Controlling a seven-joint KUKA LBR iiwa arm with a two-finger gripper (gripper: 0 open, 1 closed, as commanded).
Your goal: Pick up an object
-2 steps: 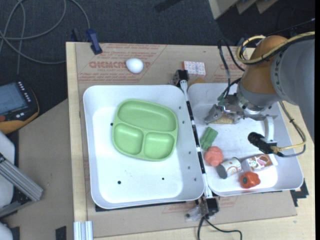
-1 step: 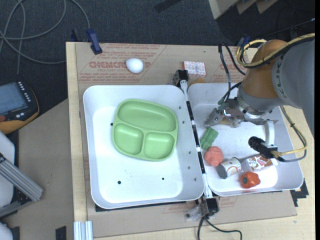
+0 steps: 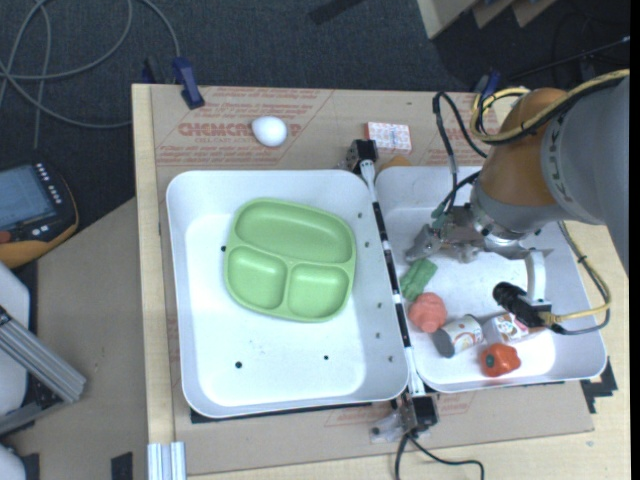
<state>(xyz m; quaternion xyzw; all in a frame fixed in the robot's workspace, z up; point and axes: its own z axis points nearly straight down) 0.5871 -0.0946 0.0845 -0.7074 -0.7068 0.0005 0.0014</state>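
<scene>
- Camera view: the arm (image 3: 585,143) reaches in from the right, its grey body above the right bin's far right part and its orange band (image 3: 515,163) just ahead of it.
- The wrist bends downward, so the end effector (image 3: 447,244) hangs low above the inner, upper-left part of the right bin (image 3: 562,353), near the wall it shares with the left bin (image 3: 260,360).
- Whether the end effector is released or clenched cannot be told from this angle; nothing is seen gripped in it.
- The loose things lie in the right bin's near-left part: a green object (image 3: 418,274) just below the end effector, leaning towards the dividing wall.
- A pinkish-red lump (image 3: 428,311) lies just below the green object, close to it.
- A pale cylinder with a grey end (image 3: 456,335) lies on its side beside the lump, and a red-orange object (image 3: 500,360) sits further right near the front rim.
- The left bin holds a green divided plate (image 3: 290,260) set towards its far side.
- On the tabletop (image 3: 300,108) behind the bins lie a white ball (image 3: 268,130) and a small dotted box (image 3: 388,135).
</scene>
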